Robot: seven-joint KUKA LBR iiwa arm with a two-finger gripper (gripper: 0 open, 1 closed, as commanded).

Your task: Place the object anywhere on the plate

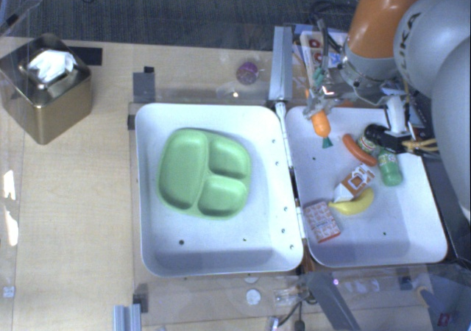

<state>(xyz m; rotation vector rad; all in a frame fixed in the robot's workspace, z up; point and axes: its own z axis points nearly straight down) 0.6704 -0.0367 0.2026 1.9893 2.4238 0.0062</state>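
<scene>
The arm's gripper [321, 101] hangs over the far corner of the right bin [419, 237], and a small toy carrot [321, 124] sits right at the tips of the fingers [316, 105], its green end pointing down and toward me. The orange top looks pinched between them, though from here I cannot be sure how firm the hold is; they seem nearly closed around it. So the pick-up step looks to be in hand. Left of the fingers, in the other bin [154, 248], lies the green plate [204, 172] with its three sections, well apart from the carrot. Nearer me than the fingers are a sausage [358, 149], a banana [352, 204] and a little green bottle [389, 170]. Next, I'd judge, the carrot needs carrying left across the wall between the bins, then letting go over the plate.
</scene>
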